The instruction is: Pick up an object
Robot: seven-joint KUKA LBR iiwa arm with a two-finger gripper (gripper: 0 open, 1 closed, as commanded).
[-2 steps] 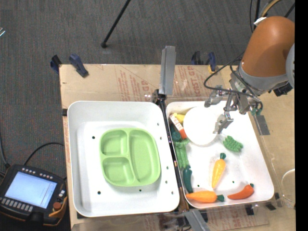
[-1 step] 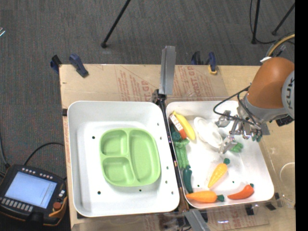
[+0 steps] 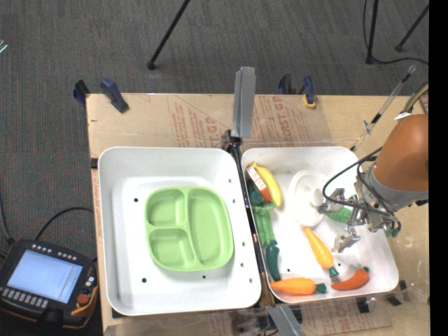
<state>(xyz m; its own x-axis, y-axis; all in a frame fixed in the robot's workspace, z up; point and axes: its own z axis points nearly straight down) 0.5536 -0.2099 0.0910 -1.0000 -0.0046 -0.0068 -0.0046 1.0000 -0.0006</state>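
My gripper [image 3: 338, 222] hangs low over the right bin [image 3: 381, 257], near its right wall, and is open. Its fingers [image 3: 346, 242] stand wide apart, with nothing gripped. A small green object [image 3: 340, 214] lies in the bin right by the far finger, partly hidden by the wrist. An orange carrot [image 3: 318, 248] lies just left of the gripper. A red-orange pepper [image 3: 351, 278] lies in front of it. A white round lid or cup [image 3: 306, 191] sits to the left behind it.
The right bin also holds a banana [image 3: 269, 184], a green cucumber [image 3: 264, 224], a dark green vegetable [image 3: 271, 259] and a second carrot [image 3: 297, 285] along its left and front sides. A green divided plate [image 3: 189, 228] lies in the left bin [image 3: 119, 187].
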